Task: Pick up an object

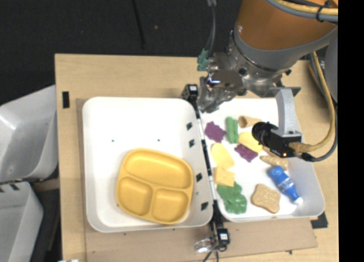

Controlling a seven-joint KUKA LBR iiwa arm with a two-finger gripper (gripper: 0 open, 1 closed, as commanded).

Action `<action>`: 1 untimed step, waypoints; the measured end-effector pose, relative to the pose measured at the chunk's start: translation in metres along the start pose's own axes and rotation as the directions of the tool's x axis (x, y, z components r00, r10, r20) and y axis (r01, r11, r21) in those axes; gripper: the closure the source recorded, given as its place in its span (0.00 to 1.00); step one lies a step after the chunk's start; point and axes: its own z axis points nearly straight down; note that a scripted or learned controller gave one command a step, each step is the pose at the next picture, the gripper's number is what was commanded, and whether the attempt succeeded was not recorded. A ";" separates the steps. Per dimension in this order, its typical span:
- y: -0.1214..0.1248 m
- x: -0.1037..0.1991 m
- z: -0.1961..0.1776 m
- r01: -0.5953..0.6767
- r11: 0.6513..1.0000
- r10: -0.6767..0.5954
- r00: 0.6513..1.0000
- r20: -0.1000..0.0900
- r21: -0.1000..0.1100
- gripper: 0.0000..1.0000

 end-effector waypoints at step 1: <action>-0.018 -0.036 0.101 -0.012 1.000 0.012 1.000 0.009 0.026 1.00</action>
